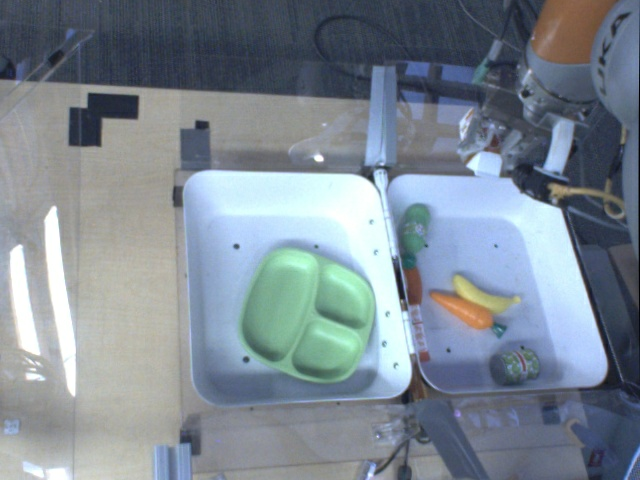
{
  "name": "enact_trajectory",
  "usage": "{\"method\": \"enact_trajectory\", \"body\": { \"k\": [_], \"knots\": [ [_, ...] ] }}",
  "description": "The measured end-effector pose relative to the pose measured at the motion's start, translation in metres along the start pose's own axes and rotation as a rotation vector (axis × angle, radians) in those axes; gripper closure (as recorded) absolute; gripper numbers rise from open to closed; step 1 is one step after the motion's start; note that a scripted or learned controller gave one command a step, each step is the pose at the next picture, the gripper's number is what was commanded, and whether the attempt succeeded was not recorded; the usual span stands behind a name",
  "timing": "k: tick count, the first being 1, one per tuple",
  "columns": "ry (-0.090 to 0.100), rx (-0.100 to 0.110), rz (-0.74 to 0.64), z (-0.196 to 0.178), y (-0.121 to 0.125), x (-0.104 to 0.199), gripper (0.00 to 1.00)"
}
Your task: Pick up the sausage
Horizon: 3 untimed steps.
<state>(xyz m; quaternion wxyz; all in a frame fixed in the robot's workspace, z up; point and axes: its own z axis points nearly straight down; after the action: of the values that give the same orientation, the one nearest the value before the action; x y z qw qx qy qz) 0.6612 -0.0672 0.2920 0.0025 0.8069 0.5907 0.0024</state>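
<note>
Left bin (210, 268) held a green divided plate (308, 314). Right bin (570, 268) held a banana (484, 294) touching a carrot (464, 310), a green bottle (414, 227) by the left wall, and a round patterned ball (515, 366).

A single fixed camera looks down at a slant from above the bench (90, 298); it sits far enough back to take in both white bins whole, the left bin (215, 228) and the right bin (545, 228) side by side; dark floor (200, 18) runs along the top; the arm (580, 18) enters at the upper right.
</note>
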Motion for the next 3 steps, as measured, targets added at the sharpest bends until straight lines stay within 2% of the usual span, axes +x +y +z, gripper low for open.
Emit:
{"method": "enact_trajectory", "body": {
  "k": [1,2,3],
  "knots": [
    [0.002,-0.001,-0.126,0.193,-0.085,-0.042,1.00],
    [0.000,-0.001,-0.125,0.193,-0.085,-0.043,0.00],
    [0.002,-0.002,-0.103,0.203,-0.054,-0.036,0.00]
  ]
}}
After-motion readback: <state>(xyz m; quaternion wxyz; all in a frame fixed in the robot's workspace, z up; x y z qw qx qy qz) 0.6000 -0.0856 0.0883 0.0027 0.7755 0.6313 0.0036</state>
